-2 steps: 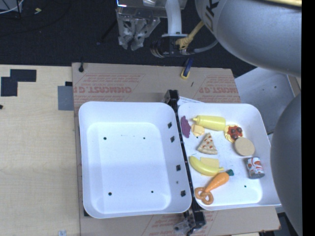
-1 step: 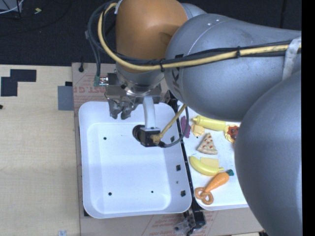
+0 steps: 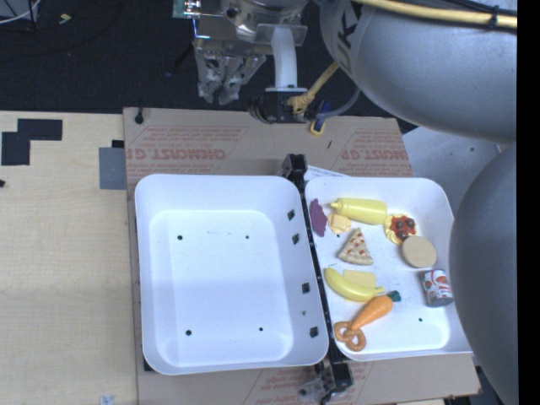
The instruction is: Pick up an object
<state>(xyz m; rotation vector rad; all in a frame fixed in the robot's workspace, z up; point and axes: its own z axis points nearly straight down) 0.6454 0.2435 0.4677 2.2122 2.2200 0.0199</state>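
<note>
Two white bins; right bin [image 3: 439,194] holds banana [image 3: 351,284], carrot [image 3: 372,312], can [image 3: 436,288]

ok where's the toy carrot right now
The carrot lies in the right bin, near its front edge, just below the banana and above the pretzel.

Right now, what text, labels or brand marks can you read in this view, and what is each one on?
"CHEMCAST, G.P.": red print, upside down, on the brown board under the bins, left stretch.
Same red print on its right stretch, too blurred to confirm.
Black letters on the grey arm: cut off, unreadable.
Small can label: too small to read.
</note>
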